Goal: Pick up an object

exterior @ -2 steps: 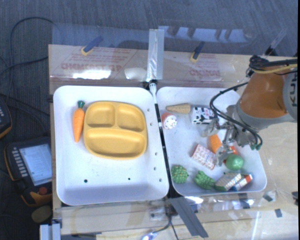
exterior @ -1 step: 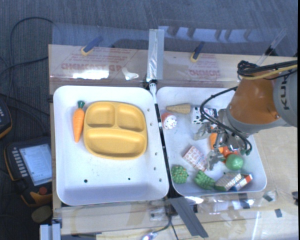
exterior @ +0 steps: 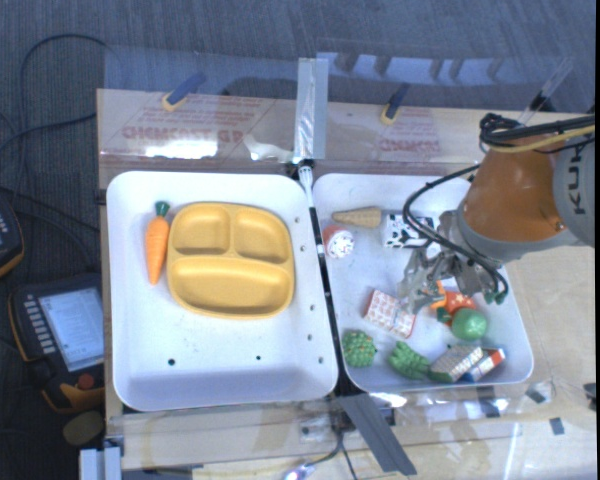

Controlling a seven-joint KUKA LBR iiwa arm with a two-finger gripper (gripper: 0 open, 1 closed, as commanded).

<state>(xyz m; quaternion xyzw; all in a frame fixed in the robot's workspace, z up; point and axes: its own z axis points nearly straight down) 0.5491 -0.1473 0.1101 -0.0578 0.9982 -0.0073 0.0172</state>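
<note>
Targeting the red-and-white packet (exterior: pixel 389 312) at the right bin's (exterior: pixel 520 363) centre, bring the gripper (exterior: pixel 427 280), poised just at its 1 o'clock, squarely over it, avoiding the green ball (exterior: pixel 469 324) at 3 o'clock; finger spacing is indiscernible.

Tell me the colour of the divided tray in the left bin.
Yellow; the divided tray shows clearly in the camera view.

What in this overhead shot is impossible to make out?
- Gripper: fingers too small among clutter to say whether they hold anything.
- Bottom right corner of the right bin: toys piled together, individual shapes unclear.
- Arm: cut off by the right edge and hides the bin floor beneath.
</note>
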